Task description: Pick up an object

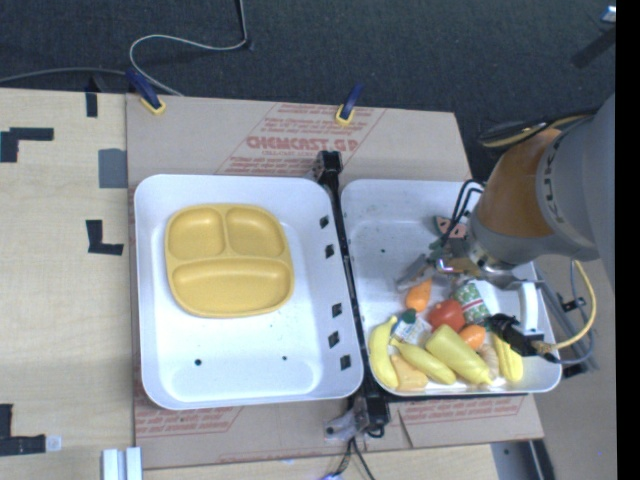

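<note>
Since the coming move turns on where the pile lies from the tool, that relation goes first.
Tool: tool (428, 265) low over the right bin (385, 213), reaching in from the right under the grey arm (585, 183) with its orange band (512, 193).
Tool state: two thin metal fingers (412, 273) look slightly spread, tips pointing down-left; nothing seen between them. Judged unloaded.
Nearest thing: small orange piece (420, 294), just below the fingertips, touching or nearly so; cannot tell which.
Pile: toy food heaped in the near part of the right bin, below and slightly right of the tool.
Pile contents: red tomato (447, 314); banana (379, 349) along the bin's left-front corner; yellow pepper (458, 354), long axis slanting down-right; green-and-white packet (472, 301) right of the tomato.
Judgement: the shortest move is a small drop toward the orange piece; the longer things lie crosswise to the finger line.
Left bin: left bin (160, 288) holds a yellow divided plate (229, 259), well apart from the tool.
Writing: red print on the cardboard (400, 133) over the counter reads "CHEMCAST GP", upside down from this view; packet label too small to read.
</note>
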